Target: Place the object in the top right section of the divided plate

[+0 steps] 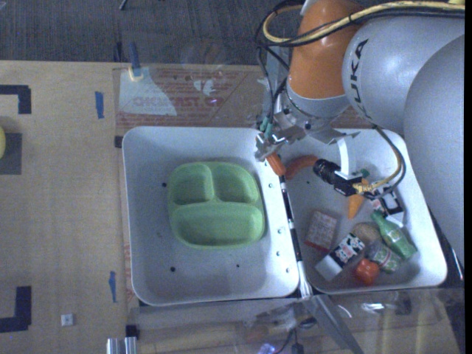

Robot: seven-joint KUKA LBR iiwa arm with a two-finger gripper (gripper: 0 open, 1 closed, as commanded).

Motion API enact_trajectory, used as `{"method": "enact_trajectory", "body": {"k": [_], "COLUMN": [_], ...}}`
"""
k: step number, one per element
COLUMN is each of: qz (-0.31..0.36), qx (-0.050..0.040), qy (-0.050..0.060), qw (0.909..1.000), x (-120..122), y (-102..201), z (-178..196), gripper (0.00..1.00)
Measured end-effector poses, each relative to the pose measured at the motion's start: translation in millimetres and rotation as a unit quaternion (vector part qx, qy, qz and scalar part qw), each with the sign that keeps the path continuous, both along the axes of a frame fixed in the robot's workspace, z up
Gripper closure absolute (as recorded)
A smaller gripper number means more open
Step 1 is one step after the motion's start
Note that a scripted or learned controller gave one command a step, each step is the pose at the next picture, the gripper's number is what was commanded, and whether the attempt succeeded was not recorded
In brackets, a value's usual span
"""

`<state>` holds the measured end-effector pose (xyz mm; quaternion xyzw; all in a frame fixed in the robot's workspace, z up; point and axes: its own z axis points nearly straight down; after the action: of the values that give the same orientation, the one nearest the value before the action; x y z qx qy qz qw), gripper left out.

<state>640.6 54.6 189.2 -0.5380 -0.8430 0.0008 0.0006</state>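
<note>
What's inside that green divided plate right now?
Nothing shows in the green divided plate: all three sections look bare. The toy food lies in the right bin. The arm covers that bin's far corner.

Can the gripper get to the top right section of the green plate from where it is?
Probably yes. The gripper sits at the divider between the bins, beside the green plate; its top right section lies open, with nothing between them.

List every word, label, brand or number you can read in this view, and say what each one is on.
"KUKA": on the grey arm, running vertically near the orange band.
Mirrored reddish print on the clear sheet above the left bin: too faint and reversed to read.
Labels on the green bottle, the small carton and the packet in the right bin: too small to read.
</note>
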Motion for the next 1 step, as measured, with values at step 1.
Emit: {"method": "enact_trajectory", "body": {"k": [1], "qz": [0.017], "qx": [0.0004], "qy": [-0.001], "qw": [0.9999], "x": [-28.9], "y": [7.6], "z": [30.0], "gripper": [1.0]}}
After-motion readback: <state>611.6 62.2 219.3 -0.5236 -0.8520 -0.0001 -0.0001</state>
